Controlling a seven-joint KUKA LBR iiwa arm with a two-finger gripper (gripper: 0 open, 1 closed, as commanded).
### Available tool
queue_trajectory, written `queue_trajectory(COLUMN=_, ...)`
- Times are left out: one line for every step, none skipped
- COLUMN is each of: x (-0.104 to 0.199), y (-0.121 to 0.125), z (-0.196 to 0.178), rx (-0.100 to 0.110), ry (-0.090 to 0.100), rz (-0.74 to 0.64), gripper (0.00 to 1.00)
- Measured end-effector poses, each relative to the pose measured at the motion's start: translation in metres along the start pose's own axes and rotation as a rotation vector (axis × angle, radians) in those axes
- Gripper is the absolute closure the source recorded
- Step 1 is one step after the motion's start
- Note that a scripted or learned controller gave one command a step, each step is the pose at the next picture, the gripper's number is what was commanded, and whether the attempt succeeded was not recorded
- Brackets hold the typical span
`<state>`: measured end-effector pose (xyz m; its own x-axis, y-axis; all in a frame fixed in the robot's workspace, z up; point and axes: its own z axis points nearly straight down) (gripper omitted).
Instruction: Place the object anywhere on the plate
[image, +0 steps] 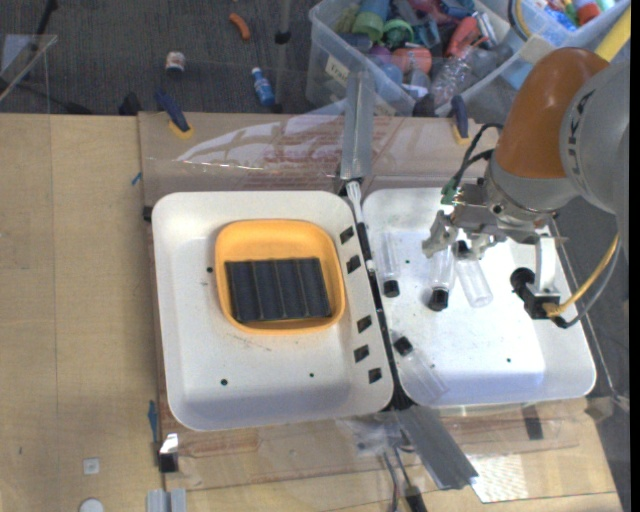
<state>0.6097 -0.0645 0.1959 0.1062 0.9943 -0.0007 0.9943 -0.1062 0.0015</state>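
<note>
Right bin (520, 365): two small clear tubes with dark caps. One lies near the bin's left wall (387, 270); the other (438, 280) sits toward the middle, with a further clear piece (476, 285) just beside it. Which of these is the object to move I cannot say for sure.

Pincer (455, 240) hangs over the middle pair at the bin's far half. Whether it is spread or closed, or has anything in it, cannot be told from this slant.

Left bin (180, 380): orange plate (228, 245) in its centre, carrying a dark ribbed block (278, 290).

Handling, as judged: tubes look light, rigid, smooth plastic; likely to roll and slip. Best taken across the barrel at mid-length, not by the cap end.
</note>
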Motion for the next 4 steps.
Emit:
queue_trajectory(x=0.027, y=0.029, z=-0.016, rx=-0.002, ry=-0.001, rz=-0.172, gripper=1.0)
queue_trajectory(x=0.048, y=0.053, z=-0.011, rx=-0.004, ry=-0.001, rz=-0.432, gripper=1.0)
queue_trajectory(x=0.07, y=0.05, z=0.01, rx=0.002, ry=0.002, rz=-0.615, gripper=1.0)
queue_trajectory(x=0.07, y=0.05, z=0.01, rx=0.001, ry=0.001, rz=-0.616, gripper=0.0)
